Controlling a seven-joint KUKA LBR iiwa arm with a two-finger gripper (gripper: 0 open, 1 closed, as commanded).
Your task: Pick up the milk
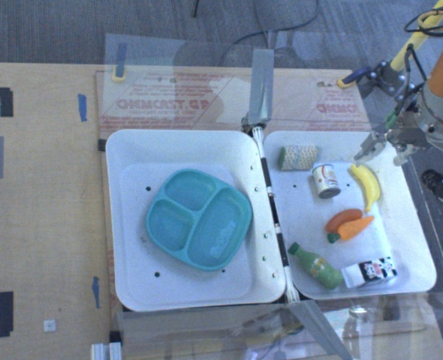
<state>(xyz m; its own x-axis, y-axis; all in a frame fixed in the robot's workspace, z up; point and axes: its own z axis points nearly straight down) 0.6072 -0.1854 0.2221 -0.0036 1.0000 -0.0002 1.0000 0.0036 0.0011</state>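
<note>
Milk (370, 271) lies on its side in near right corner of right bin (420, 235), just right of green bottle (316, 267), near side of carrot (348, 225). Gripper (381, 146) hovers over bin's far right edge, well apart from milk; open or shut, cannot tell.

Plate (199, 219) in left bin (124, 156), milk (369, 271) in right bin (420, 276), bottle (315, 265) beside it
</note>
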